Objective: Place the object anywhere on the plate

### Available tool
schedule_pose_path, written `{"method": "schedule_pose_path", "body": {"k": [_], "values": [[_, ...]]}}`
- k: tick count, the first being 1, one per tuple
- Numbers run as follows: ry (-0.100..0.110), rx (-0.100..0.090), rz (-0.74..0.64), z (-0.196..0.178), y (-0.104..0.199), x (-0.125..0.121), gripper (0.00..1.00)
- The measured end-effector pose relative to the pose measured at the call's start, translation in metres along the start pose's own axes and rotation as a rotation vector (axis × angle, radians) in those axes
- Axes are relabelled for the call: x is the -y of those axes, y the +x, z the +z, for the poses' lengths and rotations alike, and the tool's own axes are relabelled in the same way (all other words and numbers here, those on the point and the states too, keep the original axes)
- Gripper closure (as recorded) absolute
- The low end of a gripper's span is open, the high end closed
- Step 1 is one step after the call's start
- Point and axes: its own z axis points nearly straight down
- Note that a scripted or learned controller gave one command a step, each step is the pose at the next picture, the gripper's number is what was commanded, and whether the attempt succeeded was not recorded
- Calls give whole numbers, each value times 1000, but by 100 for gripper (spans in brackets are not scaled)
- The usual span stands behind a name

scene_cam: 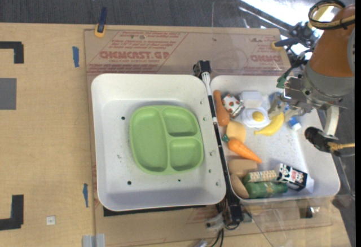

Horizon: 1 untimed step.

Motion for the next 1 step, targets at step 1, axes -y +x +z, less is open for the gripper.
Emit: {"method": "schedule_pose_path", "body": {"k": [1], "values": [[7, -4, 129, 9, 74, 36, 100]]}}
